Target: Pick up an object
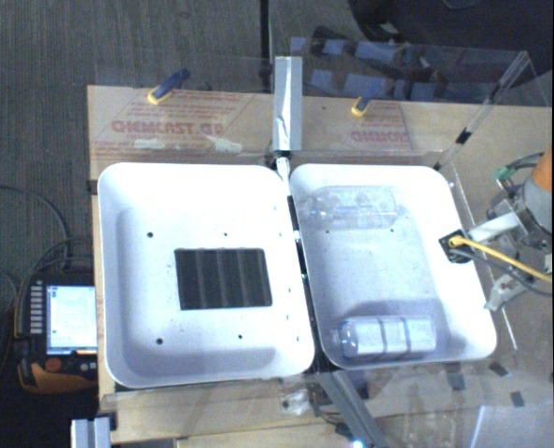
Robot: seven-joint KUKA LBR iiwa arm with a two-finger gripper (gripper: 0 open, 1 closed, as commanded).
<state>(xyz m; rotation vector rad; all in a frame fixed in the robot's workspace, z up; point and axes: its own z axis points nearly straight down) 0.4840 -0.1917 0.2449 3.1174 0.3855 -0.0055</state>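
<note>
Hanging beside the right bin (465,215) is the arm (538,203).

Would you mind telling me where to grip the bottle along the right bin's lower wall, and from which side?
Grip the bottle across its middle, probably from straight above: it lies on its side, close to the wall of the right bin, leaving little room sideways.

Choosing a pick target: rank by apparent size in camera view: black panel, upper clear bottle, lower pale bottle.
Largest: black ribbed rectangular panel
clear plastic bottle and pale plastic bottle: too alike to rank
</note>
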